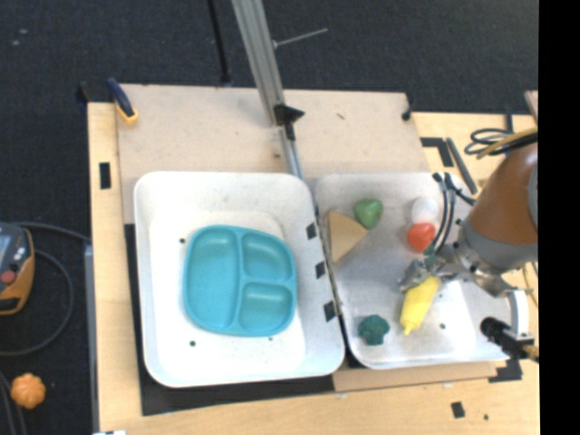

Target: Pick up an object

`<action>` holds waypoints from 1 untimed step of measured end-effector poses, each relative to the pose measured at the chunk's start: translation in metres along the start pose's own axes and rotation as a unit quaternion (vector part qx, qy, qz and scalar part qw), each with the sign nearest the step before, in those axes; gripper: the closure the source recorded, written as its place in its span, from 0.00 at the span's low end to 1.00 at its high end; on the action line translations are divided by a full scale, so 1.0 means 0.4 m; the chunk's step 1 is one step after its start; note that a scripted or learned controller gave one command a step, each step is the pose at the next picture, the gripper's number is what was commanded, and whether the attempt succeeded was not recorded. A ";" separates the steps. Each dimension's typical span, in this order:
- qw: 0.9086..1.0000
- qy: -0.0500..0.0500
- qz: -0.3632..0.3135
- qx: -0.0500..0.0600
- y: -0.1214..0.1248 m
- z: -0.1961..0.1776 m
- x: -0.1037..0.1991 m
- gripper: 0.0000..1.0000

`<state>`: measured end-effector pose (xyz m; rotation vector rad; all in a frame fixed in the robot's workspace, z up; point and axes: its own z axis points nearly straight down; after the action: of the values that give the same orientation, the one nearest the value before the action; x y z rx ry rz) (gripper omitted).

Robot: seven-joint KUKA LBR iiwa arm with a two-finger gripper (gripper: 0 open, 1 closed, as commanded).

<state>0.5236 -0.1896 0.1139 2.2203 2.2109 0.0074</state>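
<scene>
Two white bins (154, 270); one teal plate (240, 281); six small objects (417, 304) in right bin.

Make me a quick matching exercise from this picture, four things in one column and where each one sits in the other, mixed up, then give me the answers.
1. teal plate
2. yellow object
3. dark green object
4. orange ball

A. right bin, near front left corner
B. left bin
C. bench, outside both bins
D. right bin, by the gripper

Pairs: 1-B, 2-D, 3-A, 4-C
</scene>
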 end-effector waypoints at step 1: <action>1.000 0.000 -0.004 0.000 0.002 -0.155 0.013 1.00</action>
<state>0.5238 -0.1844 0.1757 2.2118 2.2198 0.0058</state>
